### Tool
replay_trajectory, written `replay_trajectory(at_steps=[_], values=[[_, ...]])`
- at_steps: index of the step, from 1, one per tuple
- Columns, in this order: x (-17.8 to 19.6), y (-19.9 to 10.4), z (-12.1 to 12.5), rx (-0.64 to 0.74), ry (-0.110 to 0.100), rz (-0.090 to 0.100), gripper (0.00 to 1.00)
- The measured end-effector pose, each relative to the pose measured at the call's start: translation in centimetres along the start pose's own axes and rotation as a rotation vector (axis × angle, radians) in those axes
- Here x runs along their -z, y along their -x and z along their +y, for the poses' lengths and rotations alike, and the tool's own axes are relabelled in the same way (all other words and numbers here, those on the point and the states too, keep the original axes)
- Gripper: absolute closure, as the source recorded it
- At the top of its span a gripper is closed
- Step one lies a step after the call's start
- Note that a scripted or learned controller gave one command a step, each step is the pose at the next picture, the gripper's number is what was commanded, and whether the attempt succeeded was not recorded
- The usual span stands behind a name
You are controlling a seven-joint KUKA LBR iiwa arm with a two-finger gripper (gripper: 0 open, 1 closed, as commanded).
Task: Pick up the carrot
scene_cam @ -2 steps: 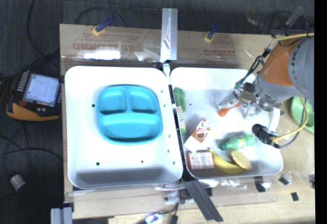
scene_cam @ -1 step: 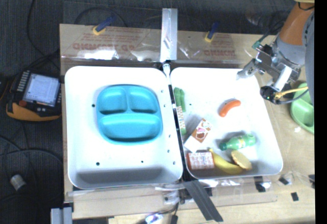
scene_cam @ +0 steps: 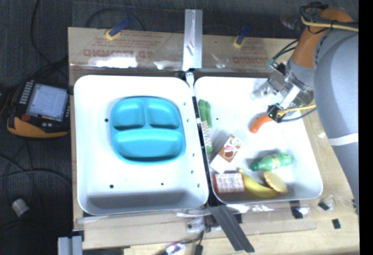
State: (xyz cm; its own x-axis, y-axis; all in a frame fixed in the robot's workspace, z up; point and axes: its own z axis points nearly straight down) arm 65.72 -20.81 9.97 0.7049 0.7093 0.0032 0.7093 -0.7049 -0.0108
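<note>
- Two white bins are sitting side by side across the middle of the frame: the left bin (scene_cam: pixel 87 131) and the right bin (scene_cam: pixel 233 96), their inner walls touching along the centre line.
- One blue divided plate (scene_cam: pixel 147 129) is lying flat in the middle of the left bin.
- The carrot (scene_cam: pixel 260 124) is lying on the floor of the right bin, in its upper right part, tilted with its thicker end pointing to the lower left. It is well apart from the other things in that bin.
- The arm (scene_cam: pixel 341 91) is reaching in from the right edge of the frame, and the gripper (scene_cam: pixel 278 92) is hanging over the right bin's upper right corner, just above and to the right of the carrot.
- Whether the gripper is spread or closed, I cannot tell from this angle; nothing is showing clamped in it.
- A green pod (scene_cam: pixel 204 113) is lying upright along the right bin's left wall.
- A small carton (scene_cam: pixel 231 148) is lying just below the pod, towards the bin's centre.
- A green bottle (scene_cam: pixel 271 162) is lying on its side at the lower right.
- A banana (scene_cam: pixel 254 187) is lying along the bottom wall, between a red can (scene_cam: pixel 228 182) on its left and a tan bun (scene_cam: pixel 275 181) on its right, touching both.
</note>
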Motion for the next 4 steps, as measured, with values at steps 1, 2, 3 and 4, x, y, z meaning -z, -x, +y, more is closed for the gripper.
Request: replay_trajectory(at_steps=[1, 2, 3, 4], values=[[0.0, 4.6, -5.7, -0.388, 0.005, -0.004, 0.00], [8.4, 8.9, -6.9, -0.284, 0.007, -0.005, 0.00], [6.6, 6.3, -7.5, -0.069, 0.006, -0.006, 0.00], [4.6, 9.0, -8.7, 0.260, 0.006, -0.005, 0.00]])
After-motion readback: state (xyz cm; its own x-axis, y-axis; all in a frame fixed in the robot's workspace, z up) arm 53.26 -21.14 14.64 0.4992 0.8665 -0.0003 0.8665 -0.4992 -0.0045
